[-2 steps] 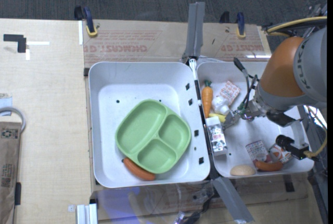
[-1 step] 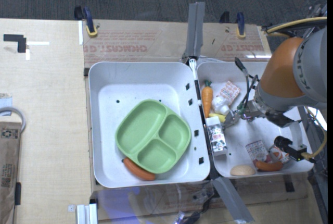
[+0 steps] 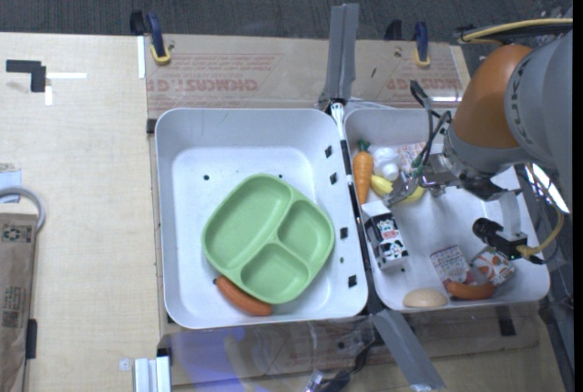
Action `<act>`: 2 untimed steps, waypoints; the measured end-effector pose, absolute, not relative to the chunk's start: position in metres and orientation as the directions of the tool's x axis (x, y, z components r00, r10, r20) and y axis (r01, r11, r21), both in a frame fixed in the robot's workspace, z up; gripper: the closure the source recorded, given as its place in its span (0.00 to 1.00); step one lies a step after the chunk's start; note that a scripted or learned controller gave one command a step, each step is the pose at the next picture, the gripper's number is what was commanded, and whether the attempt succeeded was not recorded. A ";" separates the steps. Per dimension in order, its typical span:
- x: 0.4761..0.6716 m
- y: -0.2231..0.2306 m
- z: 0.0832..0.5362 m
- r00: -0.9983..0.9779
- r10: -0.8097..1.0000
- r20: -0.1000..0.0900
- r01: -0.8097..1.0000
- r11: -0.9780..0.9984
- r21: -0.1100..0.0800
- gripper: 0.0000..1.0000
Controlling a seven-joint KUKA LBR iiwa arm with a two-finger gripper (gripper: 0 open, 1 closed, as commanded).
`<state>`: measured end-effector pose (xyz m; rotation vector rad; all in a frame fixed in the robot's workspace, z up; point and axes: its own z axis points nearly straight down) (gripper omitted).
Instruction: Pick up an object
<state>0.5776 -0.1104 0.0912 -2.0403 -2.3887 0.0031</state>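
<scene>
Banana (image 3: 397,190) just beside fingers (image 3: 421,173)

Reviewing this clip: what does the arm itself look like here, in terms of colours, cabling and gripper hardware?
The arm is a bulky grey body with a rounded orange band above the wrist. A yellow cable runs along its top edge, and thinner dark and green wires trail near the wrist. The gripper is dark metal hardware, too cluttered to make out in detail.
</scene>
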 end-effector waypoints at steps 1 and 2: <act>0.578 -0.111 0.100 -0.159 0.987 -0.003 0.987 0.159 -0.003 1.00; 0.577 -0.111 0.100 -0.159 0.987 -0.003 0.987 0.159 -0.003 0.00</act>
